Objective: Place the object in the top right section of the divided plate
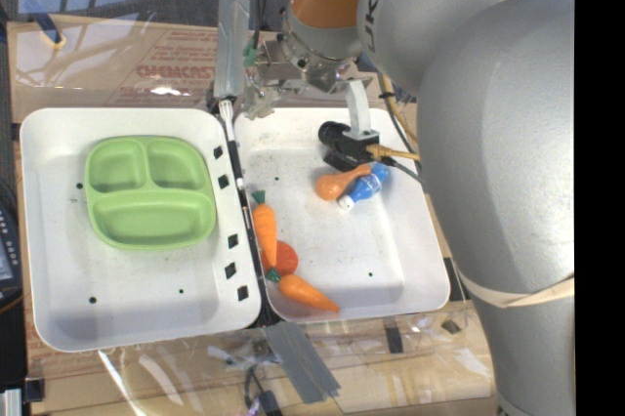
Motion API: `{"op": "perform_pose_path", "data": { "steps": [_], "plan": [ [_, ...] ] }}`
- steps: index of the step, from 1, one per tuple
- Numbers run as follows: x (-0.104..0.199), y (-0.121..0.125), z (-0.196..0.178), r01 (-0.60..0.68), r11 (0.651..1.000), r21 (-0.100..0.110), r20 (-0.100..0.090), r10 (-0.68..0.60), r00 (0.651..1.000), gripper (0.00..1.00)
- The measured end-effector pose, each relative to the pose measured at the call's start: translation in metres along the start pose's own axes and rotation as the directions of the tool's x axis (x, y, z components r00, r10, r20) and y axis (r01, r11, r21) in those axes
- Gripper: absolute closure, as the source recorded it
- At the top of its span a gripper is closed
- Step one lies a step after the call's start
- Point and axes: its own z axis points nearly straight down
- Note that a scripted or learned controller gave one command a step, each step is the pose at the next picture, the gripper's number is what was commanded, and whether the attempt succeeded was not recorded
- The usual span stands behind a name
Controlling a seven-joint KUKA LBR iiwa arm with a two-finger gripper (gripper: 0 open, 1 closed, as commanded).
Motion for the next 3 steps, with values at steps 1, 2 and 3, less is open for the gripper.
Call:
{"op": "perform_pose_path", "data": {
  "steps": [1, 2, 3],
  "plan": [
    [-0.049, -0.007, -0.036, 0.224, 0.974, -0.018, 0.005, -0.224, 0.975, 1.0],
    [-0.099, -0.014, -0.057, 0.169, 0.985, -0.016, 0.003, -0.169, 0.986, 1.0],
    [-0.164, -0.021, 0.148, 0.319, 0.948, -0.01, -0.001, -0.319, 0.948, 1.0]
  ]
}}
